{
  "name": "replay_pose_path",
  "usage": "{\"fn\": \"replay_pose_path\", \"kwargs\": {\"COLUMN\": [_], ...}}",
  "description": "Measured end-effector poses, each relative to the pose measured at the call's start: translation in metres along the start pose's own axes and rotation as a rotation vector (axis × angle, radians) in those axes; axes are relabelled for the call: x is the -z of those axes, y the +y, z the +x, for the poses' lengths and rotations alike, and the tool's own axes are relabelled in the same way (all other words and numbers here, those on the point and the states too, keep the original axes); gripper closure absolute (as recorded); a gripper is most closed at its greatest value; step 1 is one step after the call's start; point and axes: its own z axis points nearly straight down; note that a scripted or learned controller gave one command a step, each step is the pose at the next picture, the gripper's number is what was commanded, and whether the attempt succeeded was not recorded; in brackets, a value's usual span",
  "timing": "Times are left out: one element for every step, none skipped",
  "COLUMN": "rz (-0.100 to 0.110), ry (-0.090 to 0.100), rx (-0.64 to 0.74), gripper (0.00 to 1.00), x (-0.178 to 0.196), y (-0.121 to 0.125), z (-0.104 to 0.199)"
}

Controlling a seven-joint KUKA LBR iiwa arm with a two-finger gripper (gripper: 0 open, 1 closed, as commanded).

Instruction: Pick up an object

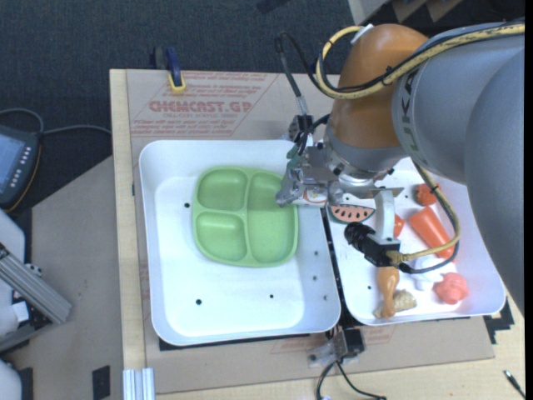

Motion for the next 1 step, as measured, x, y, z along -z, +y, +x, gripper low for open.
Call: {"fn": "replay_pose_path", "kwargs": {"rz": [0.005], "ry": [0.0], "rx": [-0.004], "gripper": [1.0], "x": [0.0002], "y": [-0.0098], "z": [0.0023]}}
